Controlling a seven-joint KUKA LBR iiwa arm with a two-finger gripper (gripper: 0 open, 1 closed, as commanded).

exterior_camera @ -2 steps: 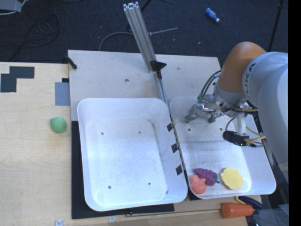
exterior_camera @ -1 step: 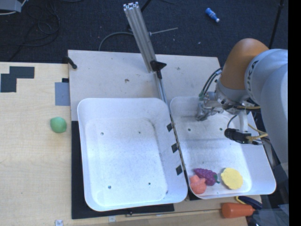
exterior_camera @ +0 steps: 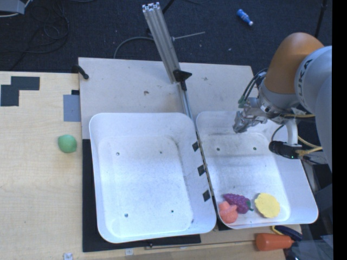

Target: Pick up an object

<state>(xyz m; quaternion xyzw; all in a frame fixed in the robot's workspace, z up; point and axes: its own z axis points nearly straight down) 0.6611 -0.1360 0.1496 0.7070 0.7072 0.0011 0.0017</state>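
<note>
Two shallow white plastic bins with rounded corners sit side by side on the pale tabletop. The left bin has a smooth, faintly speckled floor. The right bin holds three small objects, grouped along its near edge: one yellow round disc-like piece, one purple knobbly cluster shaped like a bunch of grapes, and one orange-pink rounded piece touching the purple one. The yellow piece lies just beside the purple cluster, a little apart.

The gripper hangs over the far end of the right bin, well apart from all three objects. It is dark metal, seen from above; whether the fingers are spread or pressed together cannot be told, and nothing is visible between them.

One green ball rests on the wooden surface left of the bins. One ribbed aluminium bar runs diagonally toward the gap between the bins. One orange cylindrical item lies just beyond the near rim of the right bin
</note>
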